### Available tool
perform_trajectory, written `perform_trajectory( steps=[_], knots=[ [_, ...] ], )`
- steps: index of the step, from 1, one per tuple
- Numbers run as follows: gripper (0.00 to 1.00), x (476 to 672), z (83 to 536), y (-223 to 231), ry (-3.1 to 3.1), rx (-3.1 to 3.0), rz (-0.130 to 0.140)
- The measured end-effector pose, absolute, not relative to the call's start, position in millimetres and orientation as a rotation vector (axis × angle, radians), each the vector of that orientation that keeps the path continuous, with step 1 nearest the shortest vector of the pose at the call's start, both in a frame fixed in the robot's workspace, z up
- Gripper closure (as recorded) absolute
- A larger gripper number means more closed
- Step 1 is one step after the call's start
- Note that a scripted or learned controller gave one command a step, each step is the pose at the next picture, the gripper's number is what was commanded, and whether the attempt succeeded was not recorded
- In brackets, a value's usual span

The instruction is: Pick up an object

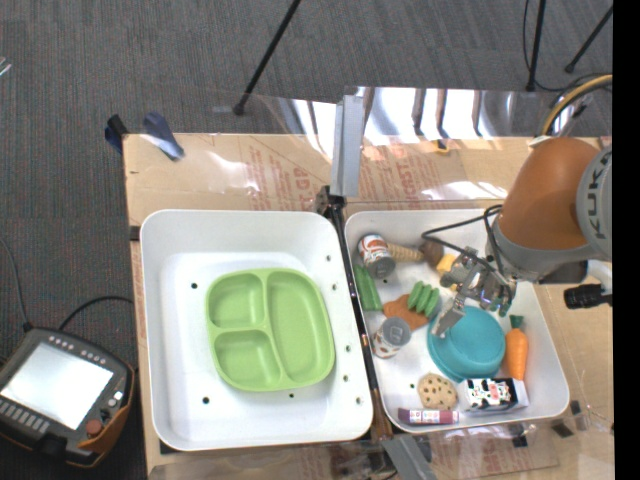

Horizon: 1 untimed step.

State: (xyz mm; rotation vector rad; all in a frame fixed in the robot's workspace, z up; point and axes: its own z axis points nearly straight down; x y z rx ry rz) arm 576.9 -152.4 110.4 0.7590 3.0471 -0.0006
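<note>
The right bin (555,368) holds several small objects. A teal bowl (470,350) lies near its middle, with an orange carrot (516,354) to its right. In front of the bowl are a cookie (436,390) and a black-and-white carton (492,395). A tin can (377,253), a green bundle (423,299) and a small round tin (390,336) lie to the left. My gripper (472,308) hangs over the bowl's back rim, open, with nothing between its fingers. One finger (450,320) points at the bowl's left rim.
The left bin (170,268) holds a green divided plate (270,328). A green stick (367,288) lies along the right bin's left wall and a pink bar (430,417) along its front wall. The orange wrist band (545,193) looms over the bin's back right.
</note>
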Motion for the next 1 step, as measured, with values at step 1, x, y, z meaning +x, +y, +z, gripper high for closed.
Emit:
perform_trajectory(
  steps=[1],
  knots=[
    [0.0, 633.4, 86.9, -95.3, 3.073, 0.67, 0.002]
  ],
)
